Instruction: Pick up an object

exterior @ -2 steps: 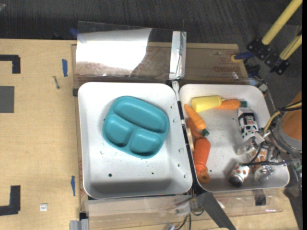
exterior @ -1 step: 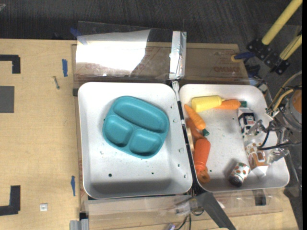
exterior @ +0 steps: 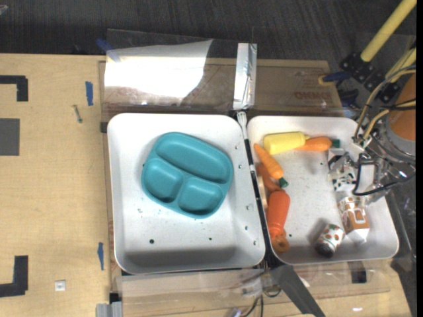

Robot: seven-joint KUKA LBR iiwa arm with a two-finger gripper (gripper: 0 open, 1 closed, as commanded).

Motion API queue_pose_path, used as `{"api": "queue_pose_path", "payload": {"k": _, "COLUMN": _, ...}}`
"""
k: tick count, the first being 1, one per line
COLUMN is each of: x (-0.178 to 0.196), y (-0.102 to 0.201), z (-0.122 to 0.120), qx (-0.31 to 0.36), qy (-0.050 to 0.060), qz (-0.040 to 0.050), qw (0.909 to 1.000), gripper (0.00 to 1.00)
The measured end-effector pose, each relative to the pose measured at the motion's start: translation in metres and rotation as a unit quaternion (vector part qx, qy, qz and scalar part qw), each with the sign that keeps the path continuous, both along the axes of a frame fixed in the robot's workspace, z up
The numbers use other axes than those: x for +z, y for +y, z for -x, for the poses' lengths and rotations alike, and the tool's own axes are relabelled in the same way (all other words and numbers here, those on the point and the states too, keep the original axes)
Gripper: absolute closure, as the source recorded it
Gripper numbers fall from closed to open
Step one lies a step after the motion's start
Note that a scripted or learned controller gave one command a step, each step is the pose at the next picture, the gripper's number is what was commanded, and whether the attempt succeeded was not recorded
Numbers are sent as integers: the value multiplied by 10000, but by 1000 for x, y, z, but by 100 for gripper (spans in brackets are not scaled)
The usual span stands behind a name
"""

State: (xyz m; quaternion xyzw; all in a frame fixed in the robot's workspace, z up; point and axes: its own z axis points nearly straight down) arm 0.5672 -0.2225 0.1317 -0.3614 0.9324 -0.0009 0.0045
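In the right bin [exterior: 310, 253], several candidates for picking are lying scattered. A yellow corn-like toy [exterior: 284, 141] is sitting near the far wall, touching a small orange carrot [exterior: 318, 144] to its right. Another carrot [exterior: 269, 163] is lying tilted along the left wall, and a larger orange carrot [exterior: 278, 211] is resting below it, pointing toward the near edge. A small dark-and-silver can [exterior: 328, 239] is lying near the front wall, just beside a white and brown carton [exterior: 355, 219].

The end effector [exterior: 345, 170] is hovering at the bin's right side, above the carton; how far open it is cannot be told amid the cables.

The left bin [exterior: 132, 243] is holding a teal divided plate [exterior: 187, 173]. Both bins are sitting on the tabletop [exterior: 49, 177].
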Motion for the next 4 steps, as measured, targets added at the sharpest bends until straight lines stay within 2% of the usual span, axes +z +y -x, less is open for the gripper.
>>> {"api": "queue_pose_path", "payload": {"k": 1, "x": -35, "y": 26, "z": -79, "qx": 176, "qy": -38, "qz": 30, "qw": 9998, "gripper": 0}}
{"api": "queue_pose_path", "payload": {"k": 2, "x": -23, "y": 27, "z": -81, "qx": 155, "qy": -80, "qz": 15, "qw": 9998, "gripper": 100}}
{"api": "queue_pose_path", "payload": {"k": 3, "x": 96, "y": 61, "z": -104, "qx": -197, "qy": -51, "qz": 6, "qw": 9998, "gripper": 100}}
{"api": "queue_pose_path", "payload": {"k": 4, "x": 141, "y": 127, "z": -97, "qx": -9, "qy": -31, "qz": -5, "qw": 10000, "gripper": 100}}
